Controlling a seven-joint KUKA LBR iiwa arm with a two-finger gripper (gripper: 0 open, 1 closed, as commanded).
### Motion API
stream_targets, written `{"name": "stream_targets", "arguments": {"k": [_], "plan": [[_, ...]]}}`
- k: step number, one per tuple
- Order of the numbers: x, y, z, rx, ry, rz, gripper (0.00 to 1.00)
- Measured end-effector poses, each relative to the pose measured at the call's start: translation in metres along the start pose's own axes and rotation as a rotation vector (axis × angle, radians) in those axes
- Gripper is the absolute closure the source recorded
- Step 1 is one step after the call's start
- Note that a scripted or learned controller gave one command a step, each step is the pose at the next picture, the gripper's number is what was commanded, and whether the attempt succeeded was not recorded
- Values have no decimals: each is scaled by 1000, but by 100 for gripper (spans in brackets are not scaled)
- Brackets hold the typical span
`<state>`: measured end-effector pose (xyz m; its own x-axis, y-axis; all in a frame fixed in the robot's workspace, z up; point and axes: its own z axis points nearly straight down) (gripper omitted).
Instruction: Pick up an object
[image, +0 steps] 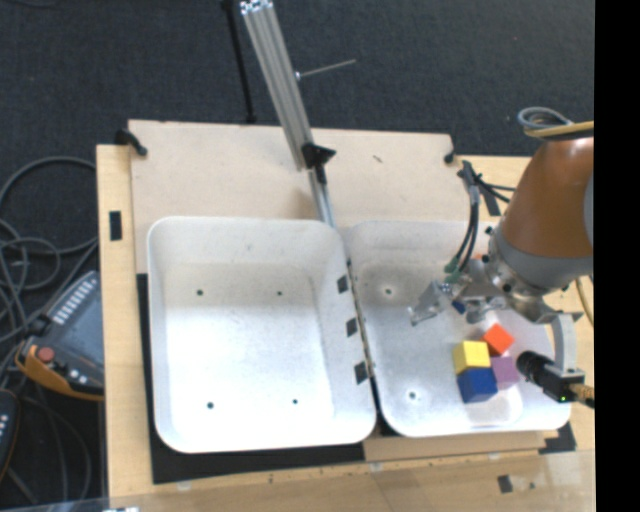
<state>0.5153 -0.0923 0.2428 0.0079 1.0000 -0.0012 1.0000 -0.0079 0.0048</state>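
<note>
In the right bin (400, 260) lie a few small blocks close together near its front right: an orange block (498, 338), a yellow block (471, 356), a blue block (478, 384) and a purple block (506, 371). My gripper (438, 300) hangs over the middle of the right bin, left of and behind the blocks. I see nothing between its fingers. The arm's orange band (552, 195) rises above it at the right.
The left bin (180, 270) sits beside the right one, with a divider edge (355, 320) between them. A slanted metal pole (285, 95) stands behind the bins. Cables and a pendant (60, 350) lie off the bench to the left.
</note>
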Motion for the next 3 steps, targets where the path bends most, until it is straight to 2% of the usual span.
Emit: {"name": "stream_targets", "arguments": {"k": [1,2,3], "plan": [[-105,12,24,3,-5,-1,0],[-103,-27,145,7,1,-6,0],[-104,-24,131,-3,-2,-1,100]]}}
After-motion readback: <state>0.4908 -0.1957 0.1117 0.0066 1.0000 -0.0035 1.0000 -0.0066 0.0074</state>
